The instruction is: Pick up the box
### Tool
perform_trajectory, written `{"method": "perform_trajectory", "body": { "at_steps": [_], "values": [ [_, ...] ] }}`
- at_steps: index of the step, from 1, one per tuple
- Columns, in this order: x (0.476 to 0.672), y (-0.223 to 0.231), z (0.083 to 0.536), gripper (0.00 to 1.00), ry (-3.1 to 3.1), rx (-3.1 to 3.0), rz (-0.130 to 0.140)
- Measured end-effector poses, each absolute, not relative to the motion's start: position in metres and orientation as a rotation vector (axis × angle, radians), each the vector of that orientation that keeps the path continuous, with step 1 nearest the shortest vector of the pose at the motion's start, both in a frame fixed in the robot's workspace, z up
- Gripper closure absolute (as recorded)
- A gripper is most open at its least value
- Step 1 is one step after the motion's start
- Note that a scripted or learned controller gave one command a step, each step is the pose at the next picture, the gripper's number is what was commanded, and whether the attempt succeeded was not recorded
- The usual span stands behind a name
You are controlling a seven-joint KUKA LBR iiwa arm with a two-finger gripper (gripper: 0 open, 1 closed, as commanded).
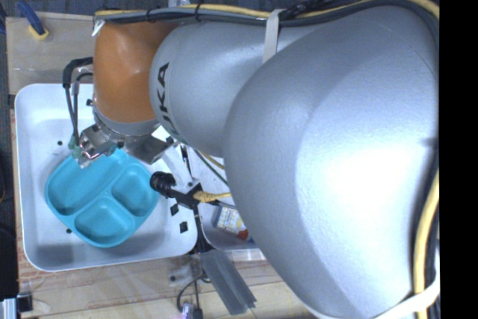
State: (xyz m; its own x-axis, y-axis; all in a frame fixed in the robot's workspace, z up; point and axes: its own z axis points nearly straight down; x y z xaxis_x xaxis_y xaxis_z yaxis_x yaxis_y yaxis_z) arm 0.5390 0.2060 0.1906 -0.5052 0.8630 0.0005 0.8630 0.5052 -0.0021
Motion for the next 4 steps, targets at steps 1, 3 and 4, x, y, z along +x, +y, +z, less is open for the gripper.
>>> {"method": "perform_trajectory", "body": {
  "at_steps": [1, 3, 4],
  "values": [
    [0.539, 0.206, 0.200, 1.00, -2.726, -1.557, 0.006],
    [0.541, 0.145, 0.094, 1.00, -2.838, -1.351, -0.004],
    [0.518, 0.158, 0.096, 1.00, -2.895, -1.254, -0.015]
  ]
}}
